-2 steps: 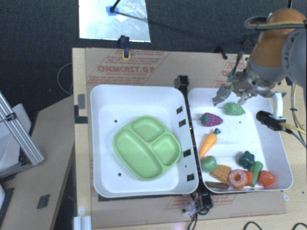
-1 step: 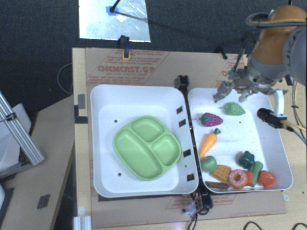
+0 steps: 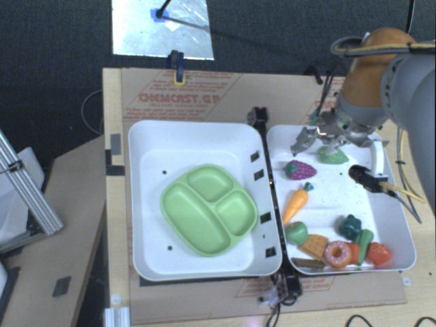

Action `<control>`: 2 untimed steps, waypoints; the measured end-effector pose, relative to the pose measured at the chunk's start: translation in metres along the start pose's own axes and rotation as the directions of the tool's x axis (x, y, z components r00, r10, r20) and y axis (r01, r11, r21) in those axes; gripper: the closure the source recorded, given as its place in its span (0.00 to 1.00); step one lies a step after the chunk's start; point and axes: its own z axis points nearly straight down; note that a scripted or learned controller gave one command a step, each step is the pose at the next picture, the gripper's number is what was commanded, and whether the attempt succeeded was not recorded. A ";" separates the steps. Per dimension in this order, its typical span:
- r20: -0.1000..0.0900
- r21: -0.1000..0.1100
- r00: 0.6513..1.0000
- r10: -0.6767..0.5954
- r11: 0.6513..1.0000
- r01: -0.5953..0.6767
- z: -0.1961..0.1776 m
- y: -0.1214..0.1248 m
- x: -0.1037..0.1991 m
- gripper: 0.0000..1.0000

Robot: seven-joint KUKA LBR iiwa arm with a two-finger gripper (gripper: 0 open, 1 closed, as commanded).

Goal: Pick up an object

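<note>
Bright, even overhead light. Both white bins nearly wash out. Foil sheet at upper left glares. Shadows are soft, and the whole frame is slightly blurry.

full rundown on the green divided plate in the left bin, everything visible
The pale green divided plastic plate looks like moulded, slightly glossy plastic, rounded in outline, with three recessed compartments: one long one on the camera's left side and two smaller ones on the right. It lies flat, right side up, about mid-floor in the left shallow white bin, turned at a diagonal to the bin's walls. Nothing lies in it or touches it.
</note>
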 end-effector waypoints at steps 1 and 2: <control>0.001 -0.001 1.000 0.002 1.000 -0.002 0.042 -0.003 0.003 0.00; 0.001 -0.003 1.000 0.003 1.000 -0.003 0.064 -0.003 0.003 0.00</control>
